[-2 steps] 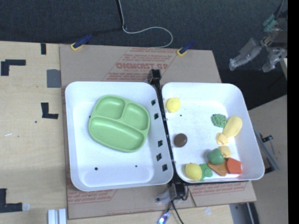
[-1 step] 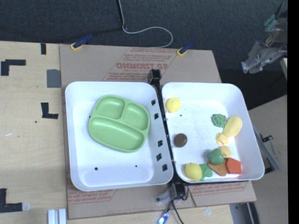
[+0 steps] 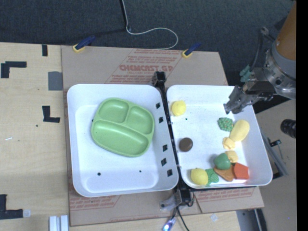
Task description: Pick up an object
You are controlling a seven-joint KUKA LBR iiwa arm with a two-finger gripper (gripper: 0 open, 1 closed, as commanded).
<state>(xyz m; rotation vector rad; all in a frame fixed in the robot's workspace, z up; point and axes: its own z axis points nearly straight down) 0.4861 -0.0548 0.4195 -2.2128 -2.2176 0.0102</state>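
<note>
— Over the right bin [image 3: 250, 124], near its upper right corner, the robot's hand [image 3: 233, 106] is hovering, reaching in from the right. I cannot tell whether it is open or closed from this angle, and nothing is showing in its grip.

— What is lying closest to it?

— A small green knobbly toy [image 3: 224, 124] is sitting just below the hand, toward the near side of the bin. Beside it, a yellow banana-like piece [image 3: 237, 131] is lying with its long axis running slantwise, upper right to lower left.

— And the rest?

— More toy food is clustering in the near right corner, a brown disc [image 3: 186, 144] is resting near the divider, and a yellow ball [image 3: 178, 108] is sitting well to the hand's left. The left bin [image 3: 79, 143] is carrying a green divided plate [image 3: 123, 126]. I would judge the green knobbly toy the nearest target, needing only a short move down and toward the near edge.
</note>
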